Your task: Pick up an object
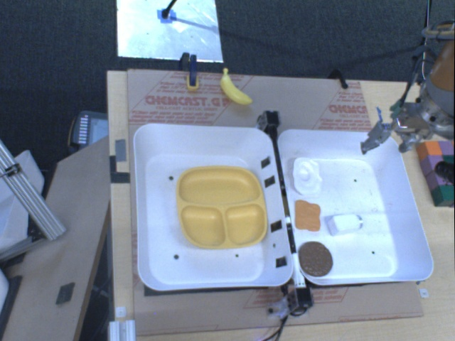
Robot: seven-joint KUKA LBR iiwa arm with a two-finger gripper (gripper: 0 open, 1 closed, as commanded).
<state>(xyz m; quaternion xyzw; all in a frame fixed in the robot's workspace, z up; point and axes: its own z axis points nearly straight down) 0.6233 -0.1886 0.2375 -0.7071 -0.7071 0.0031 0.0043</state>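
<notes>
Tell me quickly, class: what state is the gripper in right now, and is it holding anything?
Gripper: above the right bin's far right corner, nothing seen held; open or closed cannot be told.

Open floor across the right bin beyond its left-side clutter: white cup, orange piece, brown disc.

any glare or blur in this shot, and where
Camera view: glare washes out the shiny silver sheet at the top; the two white bins are bright, so the white lumpy object nearly blends into its bin; the gripper at the right looks soft, slightly blurred; the yellow three-compartment tray is sharp.
</notes>
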